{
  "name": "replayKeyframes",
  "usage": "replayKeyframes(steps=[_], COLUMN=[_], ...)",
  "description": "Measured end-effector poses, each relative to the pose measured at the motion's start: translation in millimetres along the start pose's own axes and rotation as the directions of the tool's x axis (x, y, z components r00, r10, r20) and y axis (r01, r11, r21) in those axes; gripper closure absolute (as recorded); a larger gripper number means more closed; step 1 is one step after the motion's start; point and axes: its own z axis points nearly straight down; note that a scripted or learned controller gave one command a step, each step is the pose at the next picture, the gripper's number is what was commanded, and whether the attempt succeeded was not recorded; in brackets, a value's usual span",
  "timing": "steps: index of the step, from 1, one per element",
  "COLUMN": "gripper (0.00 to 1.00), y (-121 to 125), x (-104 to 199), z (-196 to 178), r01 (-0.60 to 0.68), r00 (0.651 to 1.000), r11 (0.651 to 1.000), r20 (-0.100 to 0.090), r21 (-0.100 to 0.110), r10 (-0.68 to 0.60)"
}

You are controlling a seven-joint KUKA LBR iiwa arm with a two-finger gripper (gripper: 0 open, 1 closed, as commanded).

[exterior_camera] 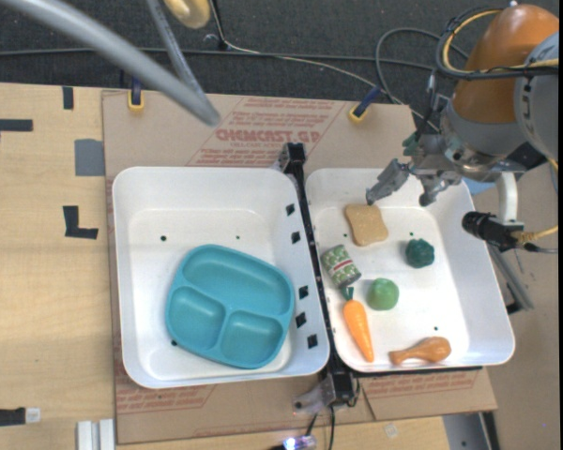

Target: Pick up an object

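The gripper (408, 184) hangs with its fingers spread apart and holds nothing, above the far edge of the right bin (483, 279). The slice of bread (366, 224) lies just below its left finger. The bread is flat, so the fingers may slide over it.

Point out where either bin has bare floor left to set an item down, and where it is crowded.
Left bin: a bare strip behind the blue divided plate, toward the far wall. Right bin: a bare patch between the dark green piece, the green ball and the chicken drumstick. Crowded along the divider: bread slice, small can, carrot.
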Motion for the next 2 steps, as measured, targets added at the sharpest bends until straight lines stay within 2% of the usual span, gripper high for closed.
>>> replayKeyframes(steps=[1, 2], gripper=[0.00, 0.00], y=[2.2, -3.3], x=[0.1, -8.7], z=[-5.8, 47.9], r01=[0.002, 0.000], r00=[1.000, 1.000], r11=[1.000, 1.000], r20=[0.001, 0.002], r21=[-0.011, -0.006], r10=[-0.002, 0.000])
